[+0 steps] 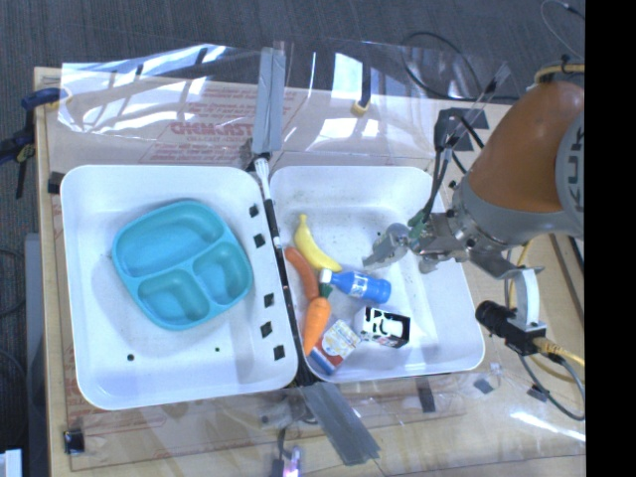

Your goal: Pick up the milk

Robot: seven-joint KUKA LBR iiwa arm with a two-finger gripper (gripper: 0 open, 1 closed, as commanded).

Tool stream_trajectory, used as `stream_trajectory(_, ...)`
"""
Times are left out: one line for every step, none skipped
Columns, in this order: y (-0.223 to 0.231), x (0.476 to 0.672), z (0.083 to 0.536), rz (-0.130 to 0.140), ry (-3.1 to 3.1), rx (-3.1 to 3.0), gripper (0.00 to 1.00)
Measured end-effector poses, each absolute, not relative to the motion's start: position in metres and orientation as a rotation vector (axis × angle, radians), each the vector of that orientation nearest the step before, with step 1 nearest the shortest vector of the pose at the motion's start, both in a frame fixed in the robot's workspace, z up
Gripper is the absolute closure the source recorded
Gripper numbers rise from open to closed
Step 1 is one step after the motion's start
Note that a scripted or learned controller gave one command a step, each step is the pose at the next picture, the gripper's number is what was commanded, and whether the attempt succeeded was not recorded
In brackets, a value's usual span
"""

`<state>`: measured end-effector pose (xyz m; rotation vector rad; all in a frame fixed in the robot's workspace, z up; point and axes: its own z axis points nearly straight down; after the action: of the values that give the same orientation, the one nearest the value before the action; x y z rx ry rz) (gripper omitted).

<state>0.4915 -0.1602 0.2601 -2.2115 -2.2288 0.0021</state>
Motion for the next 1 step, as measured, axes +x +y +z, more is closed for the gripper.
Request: stream_trajectory(-0.1547, 0.4969, 0.1125, -0.017, -2.362, -2.089, 0.0)
